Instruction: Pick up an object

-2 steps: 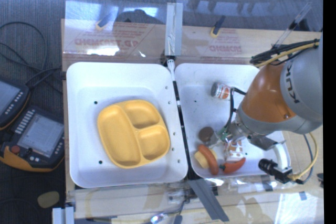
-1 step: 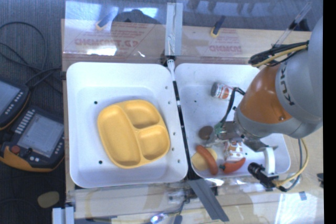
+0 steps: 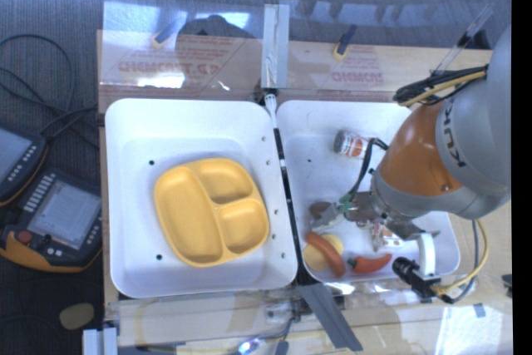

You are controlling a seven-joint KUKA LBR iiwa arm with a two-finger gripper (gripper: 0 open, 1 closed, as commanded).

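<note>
My gripper (image 3: 356, 209) reaches down into the right bin (image 3: 312, 147), low over its front half, with the orange-banded wrist above it. A small grey object (image 3: 323, 213) lies just left of the gripper; I cannot tell whether they touch. An orange-red sausage (image 3: 323, 253) and a yellow rounded piece (image 3: 332, 243) lie at the front left corner. A red chili pepper (image 3: 370, 263) lies along the front wall. A small can with a red-and-white label (image 3: 352, 144) lies on its side near the back. A white-and-red item (image 3: 387, 239) sits half hidden under the wrist.
The left bin (image 3: 133, 129) holds a yellow divided plate (image 3: 210, 210). A raised divider (image 3: 283, 170) separates the two bins. The arm covers the right half of the right bin. A teach pendant (image 3: 50, 216) lies left of the bench.
</note>
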